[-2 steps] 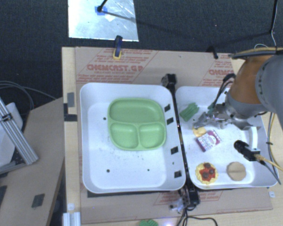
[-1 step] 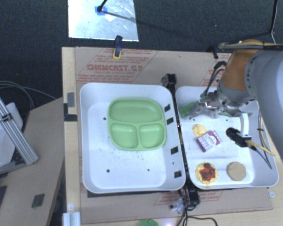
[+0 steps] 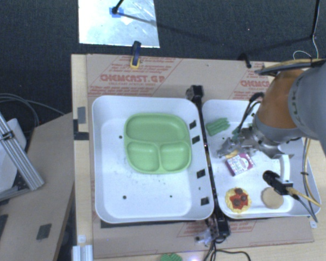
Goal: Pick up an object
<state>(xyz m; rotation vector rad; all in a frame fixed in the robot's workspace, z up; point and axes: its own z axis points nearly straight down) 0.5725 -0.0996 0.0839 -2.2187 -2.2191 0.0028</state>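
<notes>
My gripper (image 3: 229, 147) reaches down into the right bin (image 3: 298, 212) from the right, its tip low near that bin's left-centre. A pink and white box (image 3: 240, 163) lies just below and to the right of the tip, touching or nearly touching it. A green ridged piece (image 3: 217, 126) rests a little above the tip, apart from it. Near the bin's front edge sit a small round toy pizza (image 3: 238, 199) and a tan round cookie (image 3: 271, 198). I see nothing lifted off the bin floor.
The left bin (image 3: 108, 200) holds a green divided plate (image 3: 156, 143) in its upper middle. A dark divider (image 3: 204, 145) with clips separates the two bins. Brown cardboard (image 3: 152, 75) lies under both bins.
</notes>
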